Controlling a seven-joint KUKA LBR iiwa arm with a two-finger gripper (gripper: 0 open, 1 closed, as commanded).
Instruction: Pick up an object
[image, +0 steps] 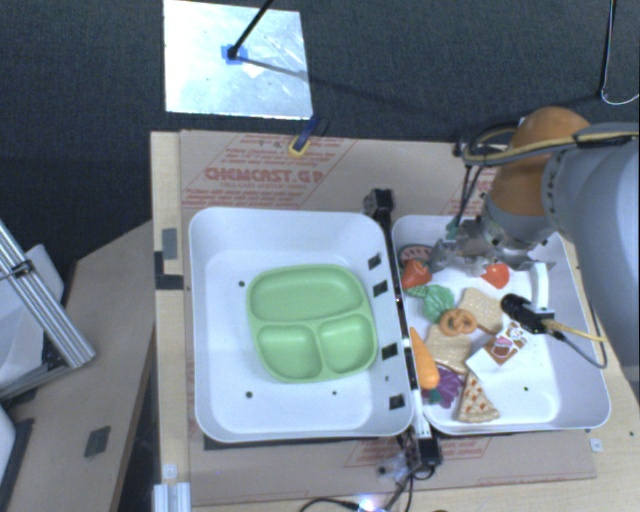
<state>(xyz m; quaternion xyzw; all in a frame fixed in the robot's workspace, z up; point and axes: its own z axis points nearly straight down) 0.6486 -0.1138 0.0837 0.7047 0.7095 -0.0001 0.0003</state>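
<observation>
**A:** Entry one, the gripper?

**B:** Gripper (468, 248): low over the far end of the right bin (548, 388), on the grey arm (590, 185) that reaches in from the right. Open or closed: cannot tell.

**A:** Stock for picking?

**B:** All toy food, all in the right bin.
- Red piece (495, 273): small and glossy, just beside the gripper on its near side.
- Tomato (415, 273): red-orange, by the left wall at the far end.
- Leaf (436, 298): green and crinkled, just in front of the tomato.
- Toast (483, 305): a tan square slice, mid-bin.
- Pretzel (458, 322): brown and looped, touching the toast's left edge.
- Cracker (447, 350): pale tan and flat, just in front of the pretzel.
- Carrot (425, 365): orange, lying lengthwise along the left wall.
- Grapes (448, 385): a purple cluster, touching the carrot's near end.
- Pizza (478, 400): a triangle with a tan crust and red spots, nearest the front.
- Carton (503, 346): small, white with dark-red print, right of the cracker.

**A:** Edges and open room?

**B:** The food crowds the left half of the right bin. The tomato, leaf, carrot and grapes lie close along the wall next to the left bin (215, 270). Most pieces touch a neighbour, while the red piece lies apart from the rest. Bare white floor runs down the right side and across the near right corner. In the left bin, a green plate (305, 320) with three compartments sits centred, with bare floor on every side.
</observation>
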